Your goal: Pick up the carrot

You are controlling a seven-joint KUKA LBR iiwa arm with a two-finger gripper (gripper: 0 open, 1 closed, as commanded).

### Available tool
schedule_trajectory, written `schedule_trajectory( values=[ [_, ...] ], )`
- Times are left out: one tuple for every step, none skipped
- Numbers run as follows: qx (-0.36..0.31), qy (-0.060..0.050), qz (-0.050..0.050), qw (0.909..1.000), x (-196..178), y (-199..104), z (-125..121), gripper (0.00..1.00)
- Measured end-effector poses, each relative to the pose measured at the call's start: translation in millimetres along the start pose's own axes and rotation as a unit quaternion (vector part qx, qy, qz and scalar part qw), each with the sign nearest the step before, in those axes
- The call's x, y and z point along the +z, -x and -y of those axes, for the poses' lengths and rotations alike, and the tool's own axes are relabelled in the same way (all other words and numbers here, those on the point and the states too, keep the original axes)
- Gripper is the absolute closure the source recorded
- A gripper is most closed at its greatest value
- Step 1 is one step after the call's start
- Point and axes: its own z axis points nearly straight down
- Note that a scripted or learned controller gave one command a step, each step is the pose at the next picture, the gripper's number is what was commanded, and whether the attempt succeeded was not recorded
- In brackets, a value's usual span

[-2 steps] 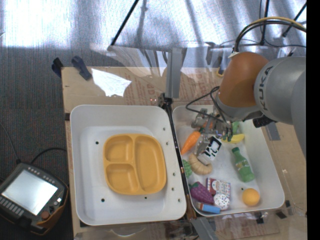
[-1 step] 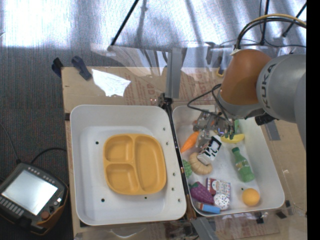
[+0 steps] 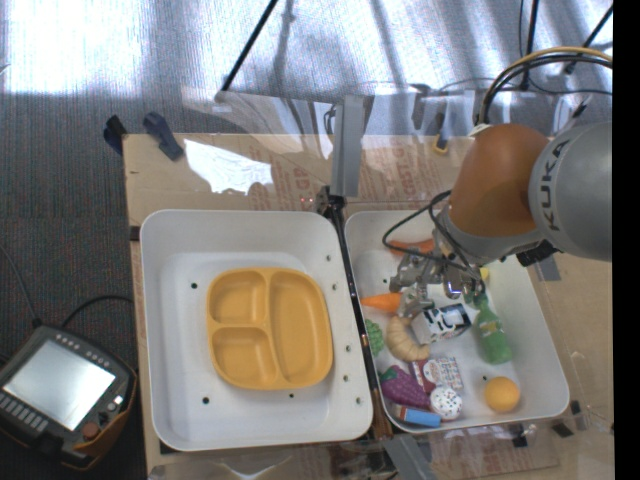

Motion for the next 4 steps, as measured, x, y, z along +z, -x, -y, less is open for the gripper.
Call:
schedule_trajectory(
  values=[
    [-0.033, 0.000, 0.008, 0.9994, -152.6, -33.4, -25.3, 1.00],
    [-0.114, 0.000, -0.001, 0.9935, -143.9, -129.5, -40.5, 1.00],
    [-0.114, 0.000, -0.001, 0.9935, -143.4, -129.4, -40.5, 0.00],
    [-0.146, 0.000, 0.000, 0.9893, -152.6, -115.1, 22.7, 0.00]
  ],
)
